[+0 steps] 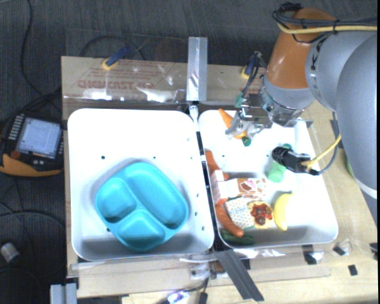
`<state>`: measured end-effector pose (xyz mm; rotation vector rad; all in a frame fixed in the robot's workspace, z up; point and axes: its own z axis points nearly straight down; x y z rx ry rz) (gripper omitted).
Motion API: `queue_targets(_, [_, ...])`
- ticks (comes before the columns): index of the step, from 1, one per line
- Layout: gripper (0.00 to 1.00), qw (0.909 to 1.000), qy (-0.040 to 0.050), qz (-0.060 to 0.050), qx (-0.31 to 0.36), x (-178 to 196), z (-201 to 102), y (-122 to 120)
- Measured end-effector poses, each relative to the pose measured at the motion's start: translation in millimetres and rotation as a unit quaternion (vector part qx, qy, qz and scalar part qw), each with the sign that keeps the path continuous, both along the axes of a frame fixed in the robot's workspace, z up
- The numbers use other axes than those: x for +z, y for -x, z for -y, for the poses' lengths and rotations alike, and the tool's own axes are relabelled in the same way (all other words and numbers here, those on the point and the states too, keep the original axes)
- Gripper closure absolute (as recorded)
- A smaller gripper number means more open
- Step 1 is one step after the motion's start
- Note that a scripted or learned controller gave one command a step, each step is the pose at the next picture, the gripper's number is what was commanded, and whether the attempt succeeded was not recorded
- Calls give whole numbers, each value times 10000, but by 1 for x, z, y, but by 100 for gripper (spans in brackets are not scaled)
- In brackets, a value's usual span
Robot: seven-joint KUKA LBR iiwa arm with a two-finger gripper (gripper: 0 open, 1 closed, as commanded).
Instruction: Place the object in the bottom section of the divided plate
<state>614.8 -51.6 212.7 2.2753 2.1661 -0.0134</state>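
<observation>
Bright even overhead light — white bins (82,170) near glare, soft shadows, focus sharp.

The plate (141,206) is turquoise; both bins (88,132) are white. The banana (282,210) is yellow, the carrot (225,117) orange, the sausage (228,220) reddish-brown. The arm (342,62) is grey, banded orange.

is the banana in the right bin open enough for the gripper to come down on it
Probably yes. The banana lies near the right bin's front right corner with nothing on top of it. The gripper hangs over the bin's far end. The food pieces close on the banana's left may crowd a finger.
</observation>
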Motion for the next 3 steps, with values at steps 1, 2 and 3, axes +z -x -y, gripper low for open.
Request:
queue_targets(1, [100,10000,-22,-12,-25,-33,-72,46])
queue_targets(2, [100,9983,-24,-14,582,-33,-152,75])
queue_targets(3, [0,9983,-24,-13,580,-33,-151,75])
